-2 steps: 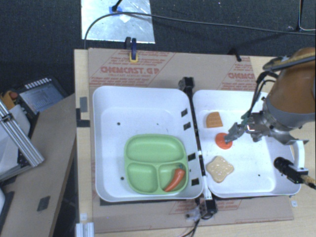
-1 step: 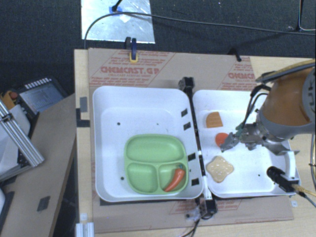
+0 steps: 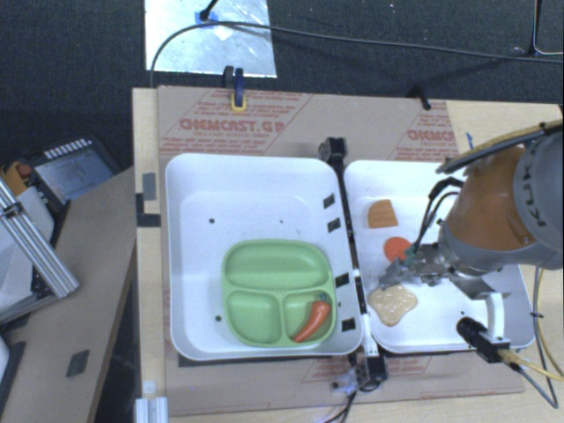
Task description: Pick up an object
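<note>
Arm (image 3: 511, 210) cut off at right edge — red object (image 3: 396, 248) partly hidden.

Our arm reaching in from the right, wrist low and gripper forward.

We see our grey arm (image 3: 520, 210) enter from the right edge, its orange band broad across the upper wrist and dark cables looping down its left side. Below the band the grey wrist narrows toward the gripper (image 3: 394, 274), which points leftward and slightly down. At this angle we cannot make out how the gripper's tip is set.
</note>
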`<state>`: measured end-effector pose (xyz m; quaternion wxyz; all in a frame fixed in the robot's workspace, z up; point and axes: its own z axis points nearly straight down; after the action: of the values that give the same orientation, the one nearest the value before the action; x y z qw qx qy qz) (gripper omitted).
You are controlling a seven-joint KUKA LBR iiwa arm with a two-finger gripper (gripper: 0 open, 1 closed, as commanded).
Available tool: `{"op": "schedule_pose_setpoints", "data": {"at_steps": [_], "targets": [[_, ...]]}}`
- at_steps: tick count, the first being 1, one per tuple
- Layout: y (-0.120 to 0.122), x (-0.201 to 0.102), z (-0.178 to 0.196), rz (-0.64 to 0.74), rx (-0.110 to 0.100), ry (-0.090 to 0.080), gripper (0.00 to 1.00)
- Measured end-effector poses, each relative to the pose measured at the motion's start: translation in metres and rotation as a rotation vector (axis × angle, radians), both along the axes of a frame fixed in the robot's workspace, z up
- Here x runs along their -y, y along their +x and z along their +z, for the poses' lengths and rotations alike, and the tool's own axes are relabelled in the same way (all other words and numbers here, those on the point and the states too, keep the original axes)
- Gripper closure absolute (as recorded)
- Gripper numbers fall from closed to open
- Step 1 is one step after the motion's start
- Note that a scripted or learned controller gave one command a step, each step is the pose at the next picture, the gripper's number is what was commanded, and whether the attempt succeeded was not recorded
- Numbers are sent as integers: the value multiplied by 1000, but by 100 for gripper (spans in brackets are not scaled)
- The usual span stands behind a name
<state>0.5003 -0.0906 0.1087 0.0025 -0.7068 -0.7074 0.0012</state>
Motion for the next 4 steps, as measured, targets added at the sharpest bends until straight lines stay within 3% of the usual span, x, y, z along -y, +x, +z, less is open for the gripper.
{"op": "schedule_pose_setpoints", "data": {"at_steps": [1, 4], "targets": [[2, 1, 14, 0, 7, -2, 100], [3, -9, 169, 4, 12, -3, 100]]}}
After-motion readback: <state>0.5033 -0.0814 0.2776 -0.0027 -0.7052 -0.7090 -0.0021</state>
